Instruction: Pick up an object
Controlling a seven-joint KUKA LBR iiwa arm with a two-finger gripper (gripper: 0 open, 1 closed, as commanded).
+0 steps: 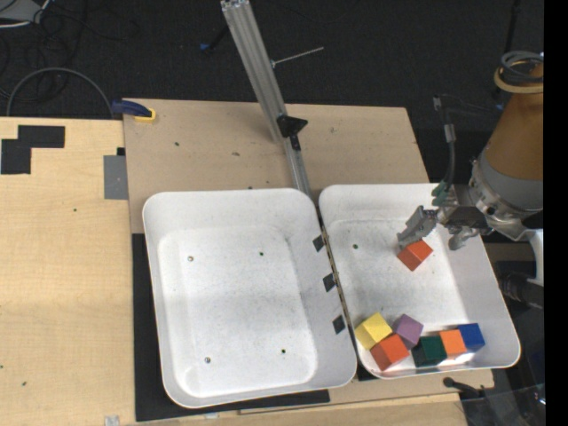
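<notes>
Hovering in rt bin (497, 327), tool (435, 233) sits w/ orange cube (414, 255) just below its left finger (415, 227); grip state unclear.

The arm comes in from the right, its gripper (437, 231) poised over the right bin (497, 313). Just below its near finger sits an orange-red cube (414, 255), close to the tip; I can't tell whether they touch. Down in that bin's near corner there's a huddle of blocks: yellow block (374, 328), purple block (408, 328), red block (389, 351), green block (429, 351), orange block (453, 342), blue block (472, 335). The left bin (232, 291) lies alongside, and a slanted metal rail (259, 69) rises behind.
</notes>
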